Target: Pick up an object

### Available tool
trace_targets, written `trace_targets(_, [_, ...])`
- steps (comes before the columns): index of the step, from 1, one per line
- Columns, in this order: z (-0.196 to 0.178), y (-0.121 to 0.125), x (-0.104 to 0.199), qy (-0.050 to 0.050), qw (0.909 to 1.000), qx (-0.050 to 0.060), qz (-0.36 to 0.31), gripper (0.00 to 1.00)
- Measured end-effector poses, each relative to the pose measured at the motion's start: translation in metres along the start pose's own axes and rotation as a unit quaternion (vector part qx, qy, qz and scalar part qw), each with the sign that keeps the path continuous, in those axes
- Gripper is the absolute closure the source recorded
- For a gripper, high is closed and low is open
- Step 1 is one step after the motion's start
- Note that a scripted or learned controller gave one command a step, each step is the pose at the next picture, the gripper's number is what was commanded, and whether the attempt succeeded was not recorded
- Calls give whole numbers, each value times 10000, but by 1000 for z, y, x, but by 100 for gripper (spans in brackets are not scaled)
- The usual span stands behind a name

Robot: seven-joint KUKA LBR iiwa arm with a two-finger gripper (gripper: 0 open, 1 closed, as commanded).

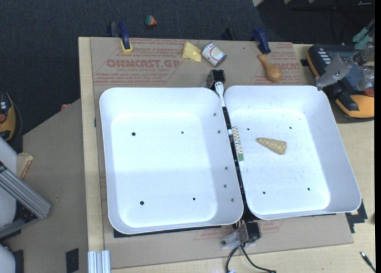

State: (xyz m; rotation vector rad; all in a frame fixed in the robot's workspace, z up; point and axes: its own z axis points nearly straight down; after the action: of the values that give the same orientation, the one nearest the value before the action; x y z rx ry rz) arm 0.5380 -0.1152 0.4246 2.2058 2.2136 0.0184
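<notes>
A tan, ridged cone-shaped object [272, 145] lies on its side in the right bin [297, 176], a little left of the bin's middle. A thin white stick with a black handle and a green-and-yellow patterned section [236, 142] runs along the seam between the right bin and the left bin [161, 165].
On the board behind the bins lie a yellow wedge [191, 52], a small white box [214, 54] and a tan pear-shaped piece [271, 69]. Two blue clamps [124, 34] [259, 38] hold the board's far edge. Grey and orange equipment [348, 84] sits at the right.
</notes>
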Motion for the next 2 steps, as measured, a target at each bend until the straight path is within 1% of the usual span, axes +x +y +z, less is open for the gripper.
trace_targets(1, [128,-24,40,35,9998,171,2,0])
trace_targets(2, [0,1,53,8,10000,12,-1,0])
